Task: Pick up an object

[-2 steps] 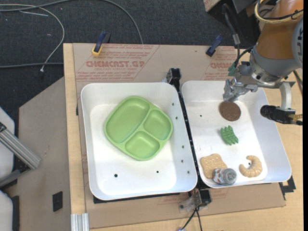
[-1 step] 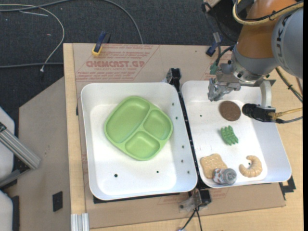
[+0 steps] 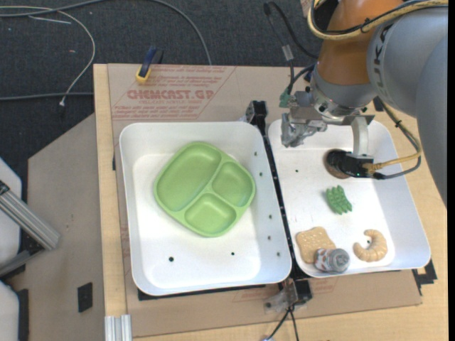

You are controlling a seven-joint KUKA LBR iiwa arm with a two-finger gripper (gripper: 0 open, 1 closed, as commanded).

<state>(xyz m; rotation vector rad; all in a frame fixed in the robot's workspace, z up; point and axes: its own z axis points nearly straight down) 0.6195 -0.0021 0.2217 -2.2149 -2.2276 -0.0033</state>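
Note:
My gripper (image 3: 295, 135) hangs over the far left part of the right bin (image 3: 405, 212), with nothing visible between its fingers. Objects lie nearer the front of that bin: a green ridged piece (image 3: 340, 199), a tan cracker-like square (image 3: 313, 241), a small grey can-like item (image 3: 332, 260) and a curled tan croissant shape (image 3: 373, 246). A dark brown round item (image 3: 343, 163) sits right of the gripper, partly behind a cable.
The left bin (image 3: 142, 261) holds a green three-compartment tray (image 3: 205, 188). A black divider (image 3: 274, 190) runs between the bins. A brown cardboard sheet (image 3: 178, 87) lies under both. The arm's orange band (image 3: 359, 13) looms over the right bin's far side.

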